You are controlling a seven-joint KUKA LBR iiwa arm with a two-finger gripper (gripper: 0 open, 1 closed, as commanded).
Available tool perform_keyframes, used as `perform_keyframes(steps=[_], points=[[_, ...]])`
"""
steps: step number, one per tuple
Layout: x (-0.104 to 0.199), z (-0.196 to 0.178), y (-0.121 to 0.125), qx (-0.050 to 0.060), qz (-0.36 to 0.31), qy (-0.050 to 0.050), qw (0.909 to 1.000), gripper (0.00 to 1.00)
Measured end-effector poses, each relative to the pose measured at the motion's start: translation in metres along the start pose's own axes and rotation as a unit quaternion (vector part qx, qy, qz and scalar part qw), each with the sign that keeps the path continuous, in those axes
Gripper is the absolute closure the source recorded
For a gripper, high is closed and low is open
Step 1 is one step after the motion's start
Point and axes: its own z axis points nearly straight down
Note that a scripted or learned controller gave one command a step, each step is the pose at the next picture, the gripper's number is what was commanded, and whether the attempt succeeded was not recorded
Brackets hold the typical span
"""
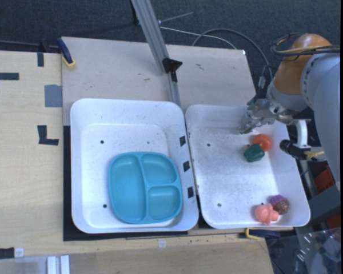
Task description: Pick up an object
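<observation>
Tool (247, 128) above orange toy (263, 142) (unlabelled).

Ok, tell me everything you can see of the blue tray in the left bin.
The blue tray is a light blue divided plate with rounded corners, seemingly smooth plastic. It has three compartments: one long one on its left side and two smaller ones on its right. It lies flat, face up, slightly turned, in the near right part of the left bin. Nothing lies in it, and the gripper is over the other bin.
</observation>
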Motion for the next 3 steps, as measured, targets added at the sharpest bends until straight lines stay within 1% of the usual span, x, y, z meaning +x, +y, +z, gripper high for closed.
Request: perform_keyframes(steps=[1, 3], points=[[0.005, -0.044, -0.003, -0.002, 0.002, 0.001, 1.0, 1.0], [0.0, -0.172, -0.004, -0.004, 0.002, 0.0, 1.0, 1.0]])
